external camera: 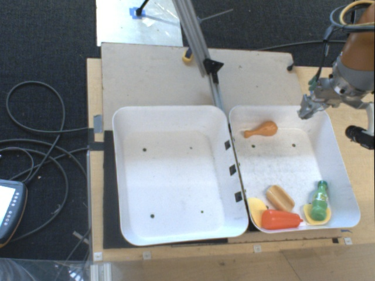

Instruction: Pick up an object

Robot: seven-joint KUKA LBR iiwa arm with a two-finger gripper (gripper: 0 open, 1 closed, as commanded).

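Dark carpet surrounds a pale wooden bench [146, 75], with black cables [35, 133] looping across the floor on the left and the corner of a tablet-like screen [9, 206] at the lower left edge. Two shallow white bins sit side by side on the bench: the left bin [129, 122] and the right bin [343, 174], their inner rims touching along a seam marked with small black tabs. A grey metal pole [193, 31] slants down from the top of the view toward that seam. Inside the right bin, a toy chicken drumstick [262, 130] lies near the far wall, well apart from the rest. Along the near wall sit a cluster of toy foods: a yellow piece [256, 206], a red-orange pepper-like piece [281, 219] just beside it, a hot dog bun [280, 198] just behind those, and a green bottle [319, 200] resting on a yellow plate-like piece [317, 215] toward the right corner. The arm comes in from the upper right, its orange band above a grey wrist, and the hand [307, 110] hangs over the far right corner of the right bin, near the rim. Nothing is visible between its fingers, and whether it is released or clenched cannot be told from this angle. The drumstick is the nearest object to it, off to its left and not touching it.
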